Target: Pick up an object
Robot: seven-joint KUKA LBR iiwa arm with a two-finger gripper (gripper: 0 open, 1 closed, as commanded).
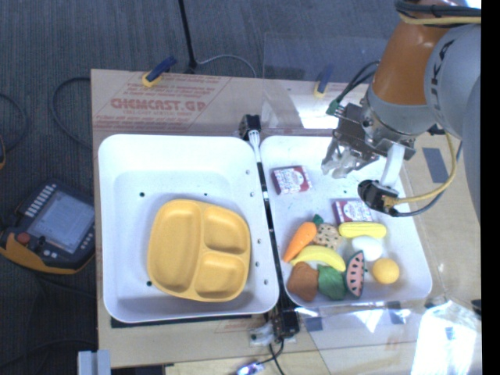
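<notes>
The arm (pixel 426 61) reaches in from the right, its orange band above the wrist, and its gripper (pixel 341 165) hangs over the upper part of the right bin (pixel 414 233); the pale fingers (pixel 334 162) point down toward the bin floor with nothing seen between them, but whether they are spread or closed I cannot tell from this angle. Just left of the gripper a small red and white packet (pixel 291 180) lies flat on the bin floor, apart from the fingers. A second packet (pixel 351 210) lies lower and to the right, near a black round part (pixel 375 194) of the arm with a yellow cable. The rest of the toys crowd the lower half of the right bin: a carrot (pixel 300 241) tilted along the left wall, a banana (pixel 319 256) beside it, a yellow corn-like piece (pixel 362 230), a white egg (pixel 368 248), a lemon (pixel 384 271), a watermelon slice (pixel 355 274), a green piece (pixel 331 283) and a brown piece (pixel 304 280), many touching one another. The left bin (pixel 125 162) holds a yellow divided tray (pixel 199 250) lying flat. Both bins sit on the desk (pixel 172 104), and a handheld pendant (pixel 51 226) lies on the carpet to the left
</notes>
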